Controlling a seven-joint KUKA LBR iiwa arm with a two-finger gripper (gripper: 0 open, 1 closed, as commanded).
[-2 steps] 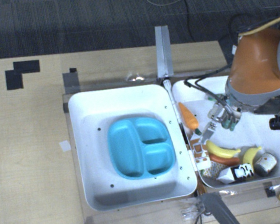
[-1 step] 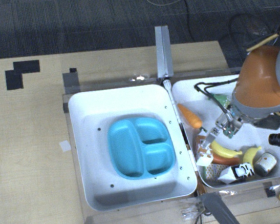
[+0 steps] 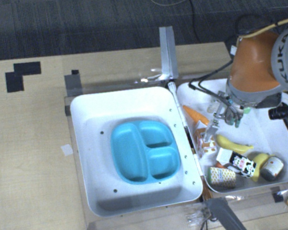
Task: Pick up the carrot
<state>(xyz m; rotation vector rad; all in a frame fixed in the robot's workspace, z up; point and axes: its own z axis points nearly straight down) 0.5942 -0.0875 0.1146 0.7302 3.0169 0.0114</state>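
Approach step, no grasp yet: the gripper hangs over the right bin, just right of the carrot and apart from it, nothing between its fingers. The fingers look slightly spread, a narrow gap, pointing down and left toward the bin's left wall. The carrot lies in the right bin's upper left, close against the divider between the bins, an orange tapered piece running diagonally, one end up-left and the other down-right toward a small orange-and-white carton. Its lower end is touching or just beside that carton; hard to tell which. Next move, as I judge it: shift left and a bit up to centre over the carrot, turn the jaws across its long axis, then descend; the wall and carton leave little room, so a finger could catch either. A banana sits lower, near but clear of the carrot. The left bin holds a blue divided tray.
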